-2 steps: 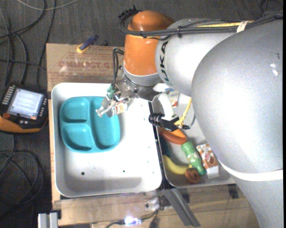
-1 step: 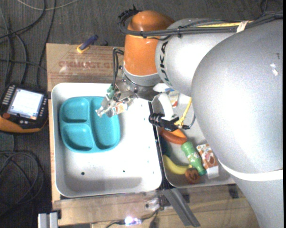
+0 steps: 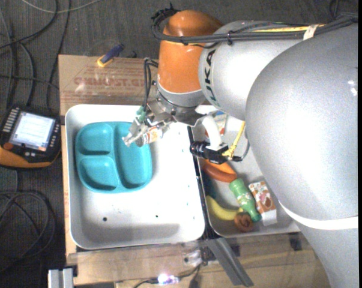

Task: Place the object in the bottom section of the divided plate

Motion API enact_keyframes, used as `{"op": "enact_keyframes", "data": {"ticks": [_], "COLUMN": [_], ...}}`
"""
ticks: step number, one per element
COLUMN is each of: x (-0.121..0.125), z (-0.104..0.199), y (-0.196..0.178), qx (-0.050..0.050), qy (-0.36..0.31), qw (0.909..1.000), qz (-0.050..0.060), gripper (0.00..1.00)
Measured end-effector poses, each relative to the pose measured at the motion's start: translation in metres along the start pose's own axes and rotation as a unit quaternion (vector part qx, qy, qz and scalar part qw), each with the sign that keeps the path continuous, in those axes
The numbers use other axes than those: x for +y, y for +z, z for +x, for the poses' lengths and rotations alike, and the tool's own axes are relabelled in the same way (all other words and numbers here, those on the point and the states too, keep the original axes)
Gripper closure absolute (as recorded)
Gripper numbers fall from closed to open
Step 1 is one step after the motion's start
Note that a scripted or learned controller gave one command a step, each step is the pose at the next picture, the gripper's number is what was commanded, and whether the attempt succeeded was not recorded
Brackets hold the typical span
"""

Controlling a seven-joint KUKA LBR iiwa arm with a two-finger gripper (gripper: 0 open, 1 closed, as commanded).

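My fingers [image 3: 140,134] hang over the right part of the teal divided plate [image 3: 113,156], and between them I grip a small object [image 3: 149,135] with a white, red and dark label, held above the plate's large right section near its top edge; I cannot tell whether it touches the plate. The plate has two smaller sections on its left and one long section on its right, and it lies in the upper left of the left white bin [image 3: 138,218]. Above my fingers my wrist rises into the orange band [image 3: 182,50] and then the broad grey arm [image 3: 289,113] that covers much of the right side.

The right bin [image 3: 212,218] sits just beside the left one. In it lie a banana [image 3: 220,209], a green bottle [image 3: 244,200], an orange piece [image 3: 220,171], a small brown item [image 3: 244,222] and a printed carton [image 3: 262,197].

Both bins rest on a brownish worktop [image 3: 102,80], where a small yellow-and-blue thing [image 3: 110,54] lies near the far edge. To the left, on the dark carpeted floor [image 3: 24,209], sits an orange-framed control pad [image 3: 27,135] with a lit screen, and black cables [image 3: 24,35] loop around it.
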State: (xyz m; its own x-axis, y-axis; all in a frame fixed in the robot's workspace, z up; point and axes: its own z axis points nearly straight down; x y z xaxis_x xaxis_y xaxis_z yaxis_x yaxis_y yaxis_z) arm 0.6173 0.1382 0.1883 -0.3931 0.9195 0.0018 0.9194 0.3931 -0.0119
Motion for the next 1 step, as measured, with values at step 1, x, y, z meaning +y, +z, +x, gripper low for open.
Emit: {"op": "enact_keyframes", "data": {"ticks": [1], "x": [0.0000], "z": [0.0001], "y": [0.0001], "qx": [0.000], "qy": [0.000], "qw": [1.0000], "qz": [0.000], "gripper": [0.00]}}
